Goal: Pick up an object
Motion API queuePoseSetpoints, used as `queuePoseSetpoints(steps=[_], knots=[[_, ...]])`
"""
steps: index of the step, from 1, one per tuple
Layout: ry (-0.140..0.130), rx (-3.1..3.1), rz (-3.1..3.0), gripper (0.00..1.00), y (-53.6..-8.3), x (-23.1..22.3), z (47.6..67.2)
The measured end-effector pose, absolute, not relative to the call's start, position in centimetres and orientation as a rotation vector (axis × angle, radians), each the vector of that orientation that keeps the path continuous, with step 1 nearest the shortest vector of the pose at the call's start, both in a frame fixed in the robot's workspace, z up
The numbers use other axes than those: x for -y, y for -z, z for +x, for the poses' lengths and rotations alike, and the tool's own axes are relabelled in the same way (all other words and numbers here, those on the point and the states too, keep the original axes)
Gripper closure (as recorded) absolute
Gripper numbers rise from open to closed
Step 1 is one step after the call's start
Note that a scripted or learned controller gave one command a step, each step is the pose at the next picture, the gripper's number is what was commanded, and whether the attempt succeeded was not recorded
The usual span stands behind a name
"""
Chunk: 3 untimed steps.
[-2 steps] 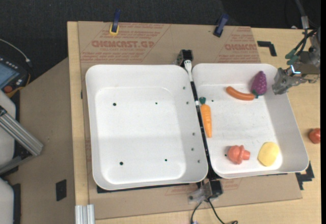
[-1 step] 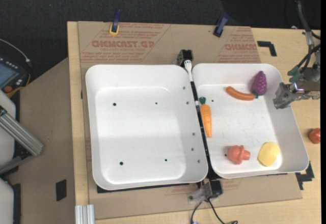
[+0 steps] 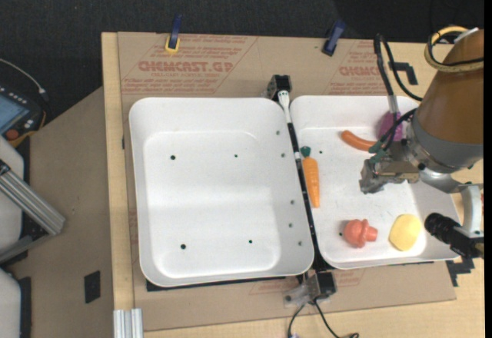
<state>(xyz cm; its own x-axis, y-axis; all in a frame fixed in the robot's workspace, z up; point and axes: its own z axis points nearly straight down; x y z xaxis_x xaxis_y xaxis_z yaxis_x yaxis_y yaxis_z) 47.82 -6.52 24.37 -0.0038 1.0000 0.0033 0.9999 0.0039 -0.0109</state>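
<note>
Lying lengthwise, green tip up, carrot (image 3: 310,182); gripper (image 3: 374,177) state unclear

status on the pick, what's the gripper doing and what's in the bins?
Gripper low over right bin, mid-bin. Nothing seen between its fingers. Carrot by the divider, red toy and lemon near front, orange piece behind gripper.
</note>
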Motion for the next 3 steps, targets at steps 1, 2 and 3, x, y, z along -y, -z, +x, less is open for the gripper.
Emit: queuePoseSetpoints(steps=[1, 2, 3], knots=[[0.017, 2.234, -2.231, 1.00, -39.8, 8.2, 48.1], [-0.015, 2.211, -2.212, 1.00, -23.2, 6.5, 47.7], [0.003, 2.222, -2.225, 1.00, -25.2, 6.6, 48.0]])
